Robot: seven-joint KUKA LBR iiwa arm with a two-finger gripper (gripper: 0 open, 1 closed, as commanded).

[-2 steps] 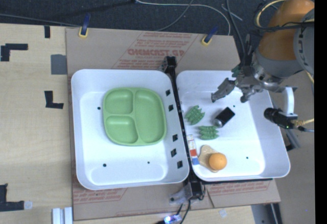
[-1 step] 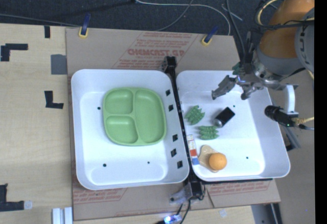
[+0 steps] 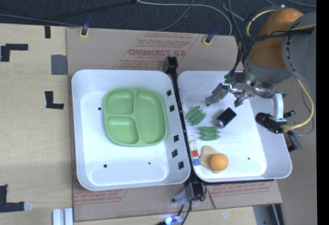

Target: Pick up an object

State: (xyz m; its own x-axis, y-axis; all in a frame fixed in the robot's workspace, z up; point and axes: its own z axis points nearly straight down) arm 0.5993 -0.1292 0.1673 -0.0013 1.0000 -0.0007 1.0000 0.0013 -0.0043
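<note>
End effector [image 3: 228, 96] hangs released over the right bin [image 3: 267, 167], grasping nothing

Its two fingers are spread apart above the bin's upper middle, just above a small black block [image 3: 225, 116]. Two green leafy pieces [image 3: 196, 115] [image 3: 209, 132] lie left of and below the block, and an orange ball [image 3: 219, 162] rests near the front wall beside a tan item [image 3: 206, 154]. The left bin [image 3: 87, 167] on the worktop holds a green divided plate [image 3: 135, 116]

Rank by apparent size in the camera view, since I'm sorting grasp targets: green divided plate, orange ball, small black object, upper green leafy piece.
1. green divided plate
2. orange ball
3. upper green leafy piece and small black object: they look alike, left unranked.
</note>
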